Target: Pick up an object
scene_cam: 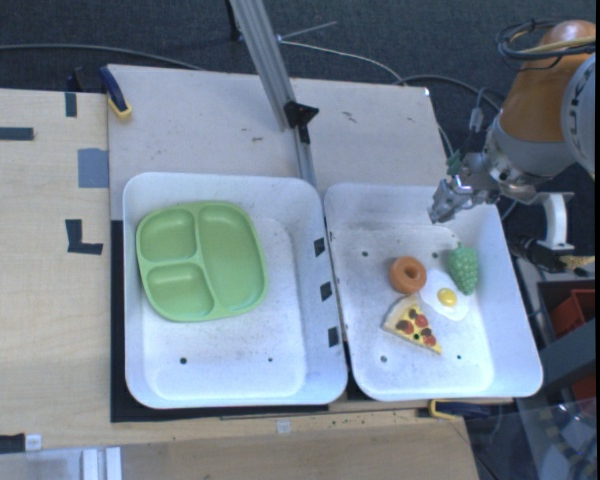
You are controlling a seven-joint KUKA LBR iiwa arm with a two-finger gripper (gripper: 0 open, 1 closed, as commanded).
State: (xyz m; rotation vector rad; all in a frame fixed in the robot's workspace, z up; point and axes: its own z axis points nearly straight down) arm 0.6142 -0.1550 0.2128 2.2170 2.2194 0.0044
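Gripper [446, 206] hovered over right bin [380, 363] far edge - grapes [464, 268] lay nearest, just toward camera, long axis near-far. Finger gap - couldn't tell.

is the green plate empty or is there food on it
Empty. The green divided plate lies flat in the left bin, all three compartments bare. The toy donut, egg, grapes and pizza slice lie in the right bin.

Right bin [380, 228] left half open, donut [408, 274], grapes [464, 268], egg [448, 299], pizza [414, 323] clustered right
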